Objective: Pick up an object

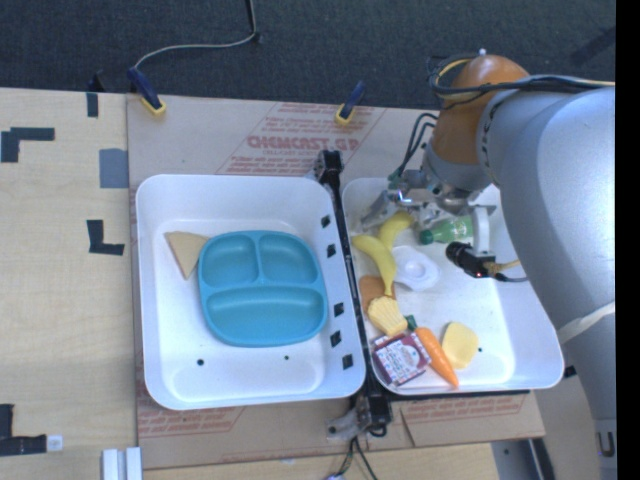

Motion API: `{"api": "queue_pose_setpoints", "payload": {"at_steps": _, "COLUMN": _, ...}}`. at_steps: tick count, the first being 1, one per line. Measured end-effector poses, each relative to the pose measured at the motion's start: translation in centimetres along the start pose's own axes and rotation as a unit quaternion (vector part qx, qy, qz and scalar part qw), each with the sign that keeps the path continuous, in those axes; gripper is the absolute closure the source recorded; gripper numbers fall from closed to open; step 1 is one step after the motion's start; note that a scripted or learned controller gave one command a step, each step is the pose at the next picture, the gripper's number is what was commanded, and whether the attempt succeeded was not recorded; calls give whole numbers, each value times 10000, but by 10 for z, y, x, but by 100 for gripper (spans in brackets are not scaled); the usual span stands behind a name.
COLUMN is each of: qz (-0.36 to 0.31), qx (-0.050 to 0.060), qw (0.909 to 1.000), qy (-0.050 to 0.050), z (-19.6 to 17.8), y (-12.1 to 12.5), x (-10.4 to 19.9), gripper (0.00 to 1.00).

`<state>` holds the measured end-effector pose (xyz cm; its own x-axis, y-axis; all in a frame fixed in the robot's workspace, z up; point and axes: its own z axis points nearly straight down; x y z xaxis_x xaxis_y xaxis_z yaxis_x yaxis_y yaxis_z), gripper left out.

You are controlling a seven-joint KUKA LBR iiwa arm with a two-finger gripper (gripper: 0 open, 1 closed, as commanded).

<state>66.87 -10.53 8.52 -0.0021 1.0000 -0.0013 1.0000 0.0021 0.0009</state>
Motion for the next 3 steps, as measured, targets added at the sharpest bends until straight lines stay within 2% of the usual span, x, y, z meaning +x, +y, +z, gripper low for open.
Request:
{"api": "queue_pose_setpoints", "payload": {"at_steps": 2, "qz": -3, "qx": -2, "qw": 10000, "qy": -1, "z": 0, "y": 0, "x": -4, "gripper": 0}}
{"api": "queue_pose_setpoints", "payload": {"at_steps": 3, "qz": 6, "qx": -1, "qw": 10000, "qy": -5, "z": 0, "y": -1, "x": 5, "gripper": 0}}
